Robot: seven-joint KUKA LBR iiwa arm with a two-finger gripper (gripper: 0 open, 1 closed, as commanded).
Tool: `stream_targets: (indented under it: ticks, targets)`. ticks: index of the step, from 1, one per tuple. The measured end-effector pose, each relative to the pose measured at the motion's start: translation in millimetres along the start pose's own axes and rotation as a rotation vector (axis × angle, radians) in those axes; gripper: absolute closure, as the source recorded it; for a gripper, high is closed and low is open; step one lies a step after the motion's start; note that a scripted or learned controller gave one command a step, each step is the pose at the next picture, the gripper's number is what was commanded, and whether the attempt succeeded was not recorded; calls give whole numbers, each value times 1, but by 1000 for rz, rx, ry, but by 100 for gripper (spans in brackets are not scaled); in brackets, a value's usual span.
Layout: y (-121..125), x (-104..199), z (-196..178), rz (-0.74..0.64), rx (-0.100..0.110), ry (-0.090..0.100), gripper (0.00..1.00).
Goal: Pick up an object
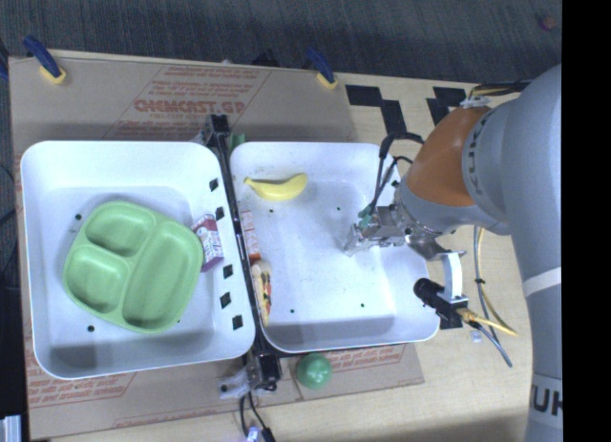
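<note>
One banana, nothing gripped

Banana (278, 186) lies near the far wall of the right bin (329, 337), toward the divider. Gripper (363, 237) sits low over bare floor, well nearside-right of the banana; finger state cannot be told. Judgement: shift toward the banana, align across its narrow width, then descend.

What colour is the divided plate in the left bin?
Light green divided plate, seen in the camera view.

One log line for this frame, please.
arm: over right bin | hand: low, near bin floor | banana: untouched, back left | green tray: left bin
</note>
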State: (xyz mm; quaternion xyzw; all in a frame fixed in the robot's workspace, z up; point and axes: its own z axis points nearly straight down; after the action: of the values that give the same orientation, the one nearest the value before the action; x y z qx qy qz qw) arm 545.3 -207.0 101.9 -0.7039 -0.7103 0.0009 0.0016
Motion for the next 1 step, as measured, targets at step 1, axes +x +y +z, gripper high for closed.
stream_targets:
  ticks: [1]
  targets:
    - [-69, -4, -100, 5, -4, -1, 100]
